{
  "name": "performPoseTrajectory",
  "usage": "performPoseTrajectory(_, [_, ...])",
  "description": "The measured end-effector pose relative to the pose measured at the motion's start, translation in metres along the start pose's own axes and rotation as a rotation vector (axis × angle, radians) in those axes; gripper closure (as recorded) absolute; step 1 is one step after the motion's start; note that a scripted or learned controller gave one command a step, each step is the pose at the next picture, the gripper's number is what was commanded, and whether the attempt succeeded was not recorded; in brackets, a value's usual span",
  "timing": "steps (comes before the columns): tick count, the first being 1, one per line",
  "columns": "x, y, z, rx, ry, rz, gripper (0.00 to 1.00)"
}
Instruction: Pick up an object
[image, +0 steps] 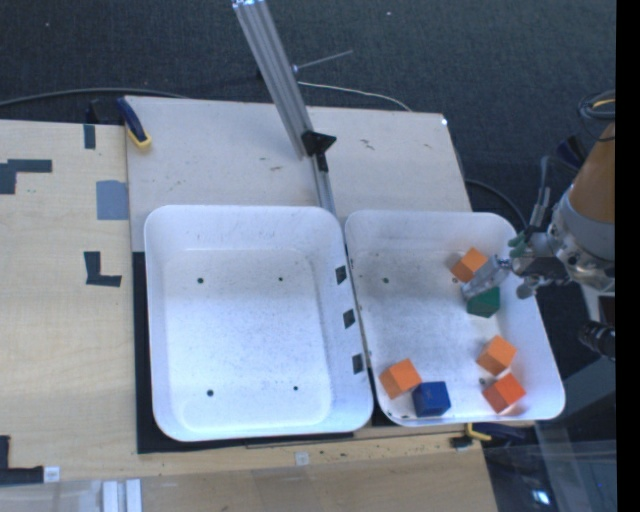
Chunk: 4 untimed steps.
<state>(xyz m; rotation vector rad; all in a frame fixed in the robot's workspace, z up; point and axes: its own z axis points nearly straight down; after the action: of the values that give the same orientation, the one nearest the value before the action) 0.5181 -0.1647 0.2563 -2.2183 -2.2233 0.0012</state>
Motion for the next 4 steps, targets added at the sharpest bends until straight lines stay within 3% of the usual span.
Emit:
performPoseTrajectory(1, [-0.031, 0.04, 0.098, 0.006, 0.0, 0.002, 0.0])
performPoseTrajectory(2, [-0.04, 0.079, 0.14, -0.023, -0.011, 0.0, 0.0])
performPoseTrajectory(3, [-0.045, 0.139, 0.159, -0.015, -0.005, -0.003, 0.0])
performPoseTrajectory(4, [-0.044, 0.134, 0.154, 0.001, -0.004, -0.002, 1.0])
